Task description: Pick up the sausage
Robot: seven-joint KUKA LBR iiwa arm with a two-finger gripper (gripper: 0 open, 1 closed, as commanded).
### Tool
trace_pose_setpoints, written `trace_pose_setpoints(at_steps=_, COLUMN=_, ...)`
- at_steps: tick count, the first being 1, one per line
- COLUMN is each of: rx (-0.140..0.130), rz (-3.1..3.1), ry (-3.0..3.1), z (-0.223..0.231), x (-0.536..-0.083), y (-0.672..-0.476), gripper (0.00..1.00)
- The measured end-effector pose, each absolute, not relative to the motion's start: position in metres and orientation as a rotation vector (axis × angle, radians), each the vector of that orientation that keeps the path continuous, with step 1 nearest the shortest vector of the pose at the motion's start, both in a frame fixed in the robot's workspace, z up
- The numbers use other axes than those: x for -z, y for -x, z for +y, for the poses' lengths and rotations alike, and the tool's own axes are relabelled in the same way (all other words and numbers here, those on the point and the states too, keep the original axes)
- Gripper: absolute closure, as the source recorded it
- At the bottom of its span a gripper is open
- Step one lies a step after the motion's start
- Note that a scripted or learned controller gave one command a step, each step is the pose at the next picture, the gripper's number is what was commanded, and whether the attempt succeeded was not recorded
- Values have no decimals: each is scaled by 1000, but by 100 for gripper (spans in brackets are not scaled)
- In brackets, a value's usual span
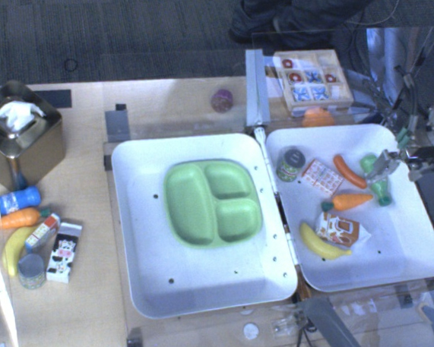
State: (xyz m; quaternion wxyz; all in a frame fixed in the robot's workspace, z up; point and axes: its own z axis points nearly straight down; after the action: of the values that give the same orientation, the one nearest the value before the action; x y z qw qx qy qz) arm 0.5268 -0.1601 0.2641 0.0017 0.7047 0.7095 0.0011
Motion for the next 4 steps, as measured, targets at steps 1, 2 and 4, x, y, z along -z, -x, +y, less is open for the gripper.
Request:
trace_pose_setpoints(at_steps=1, rx=-2, rz=2119, ry=-2317, z=-204, x=-121, y=-585, gripper=0)
trace_pose_setpoints(at_steps=2, rx=-20, rz=2187, ry=-2223, z=-199, x=-98, y=-629, gripper=0)
trace_pose_setpoints(at_steps=4, rx=-27, rz=1922, ry=-2457, z=-165, x=-101, y=-619, gripper=100)
